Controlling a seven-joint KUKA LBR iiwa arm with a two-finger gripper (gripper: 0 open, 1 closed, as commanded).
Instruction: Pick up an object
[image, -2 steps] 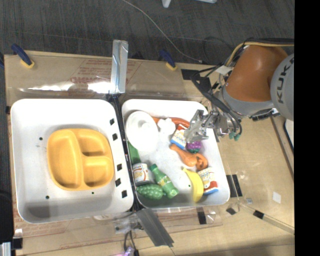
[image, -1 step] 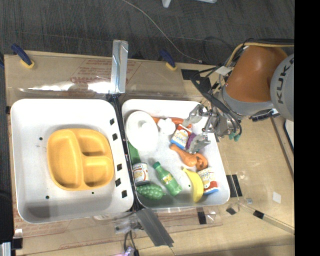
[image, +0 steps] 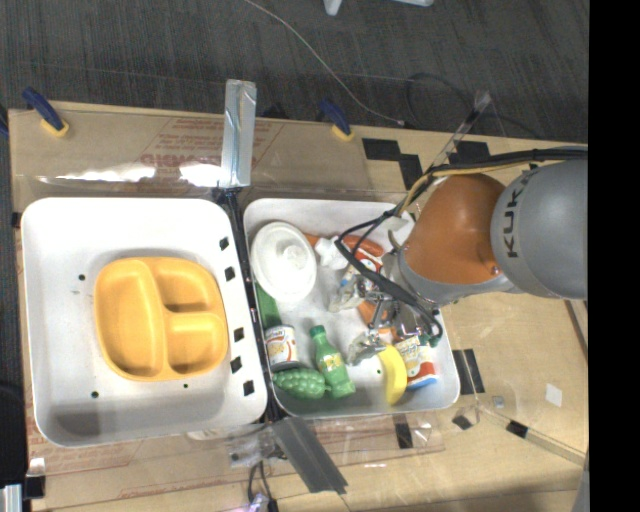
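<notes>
**Over the right bin: pick not yet shown complete**

At left, a yellow divided tray lies in its bin. Rightward, bottle, banana and white lid lie unlifted. The claw sits low among them; its opening cannot be told.

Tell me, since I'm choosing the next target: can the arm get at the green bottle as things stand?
Probably yes. The green bottle lies uncovered near the right bin's front wall, with the arm already above that bin. The can and banana crowd its sides.
</notes>
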